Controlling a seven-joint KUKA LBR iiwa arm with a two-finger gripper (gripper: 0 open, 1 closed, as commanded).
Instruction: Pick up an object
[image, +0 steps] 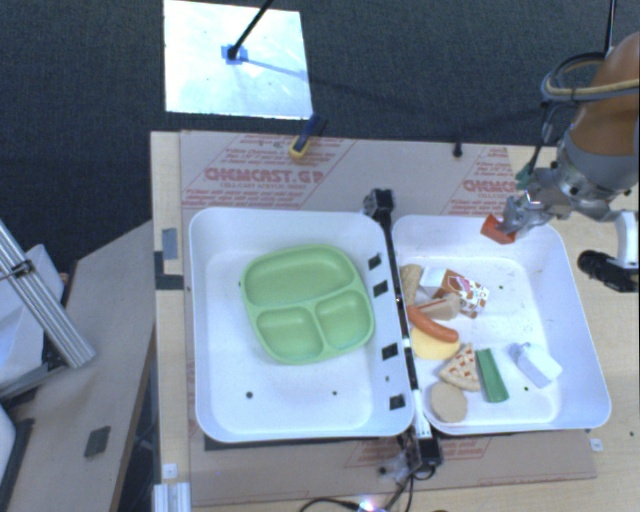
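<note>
Arm in from the right.
I see the gripper (503, 226) over the right bin's (575, 270) far rim, gripping a small orange-red piece (495, 229).

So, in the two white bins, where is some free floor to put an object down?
Left bin: bare floor all around the green tray, widest along the near wall. Right bin: bare along the far and right walls, beyond the white block. Crowded: its left half, from the sausage down to the pizza slice and green stick.

Fixed overhead camera, slanted over 2 bins (300, 225)
</note>
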